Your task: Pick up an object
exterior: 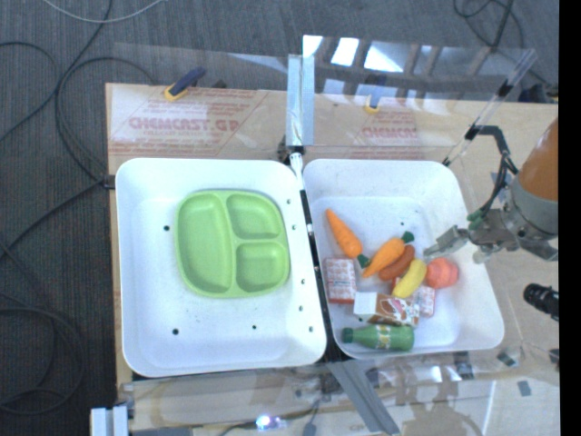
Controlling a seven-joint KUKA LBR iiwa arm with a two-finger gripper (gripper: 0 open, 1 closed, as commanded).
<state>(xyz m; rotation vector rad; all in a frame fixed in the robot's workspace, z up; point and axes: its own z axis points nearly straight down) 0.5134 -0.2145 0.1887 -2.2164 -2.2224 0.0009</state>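
Holding two shallow white bins side by side, the desk [127, 116] carries the following:

Left bin [136, 243]: one green divided plate [233, 243] with three compartments, lying flat near the bin's middle.

Right bin [454, 189]: a cluster of toy food toward the near right part. One orange carrot [343, 232] lies alone at the left of the cluster, slanted. A second carrot [388, 256] with a green top lies just right of it, touching a yellow piece [410, 279]. A round orange-red fruit [442, 272] sits just beside the yellow piece, on its right. A red-and-white packet [340, 280] lies near the bin's left wall; a second printed packet [404, 308] lies below the yellow piece. A green bottle [379, 337] lies on its side along the near wall.

Arm: enters from the right, orange band visible at the edge. The jaws [449, 241] sit above the right bin, just over the round fruit and beside the second carrot; whether they are released or clenched cannot be told, and nothing is seen between them
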